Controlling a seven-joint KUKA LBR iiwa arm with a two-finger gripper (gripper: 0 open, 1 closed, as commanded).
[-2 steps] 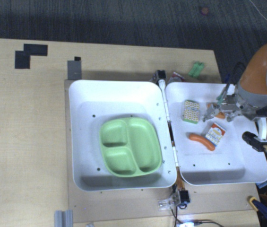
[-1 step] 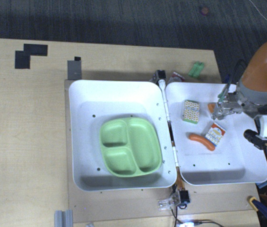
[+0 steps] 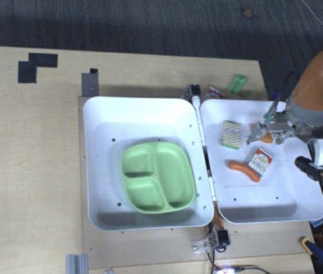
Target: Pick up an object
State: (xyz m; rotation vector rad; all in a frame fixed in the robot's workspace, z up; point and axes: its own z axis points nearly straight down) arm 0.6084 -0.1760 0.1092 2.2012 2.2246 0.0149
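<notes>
Right bin (image 3: 298,207), pick step: gripper (image 3: 266,131), closure not discernible, low over small orange item (image 3: 267,136); centre on it, clear of neighbouring patterned packet (image 3: 231,134) and carton (image 3: 260,162).

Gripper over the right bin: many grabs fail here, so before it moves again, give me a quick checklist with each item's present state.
1. Gripper over the right bin: ok.
2. Something small and orange under the gripper: ok, though what it is, cannot tell.
3. That thing between the fingers: cannot tell.
4. Neighbours apart from the gripper: ok; patterned packet, orange sausage-shaped thing and small printed box lie separate.
5. Green divided tray lying flat in the left bin: ok.
</notes>
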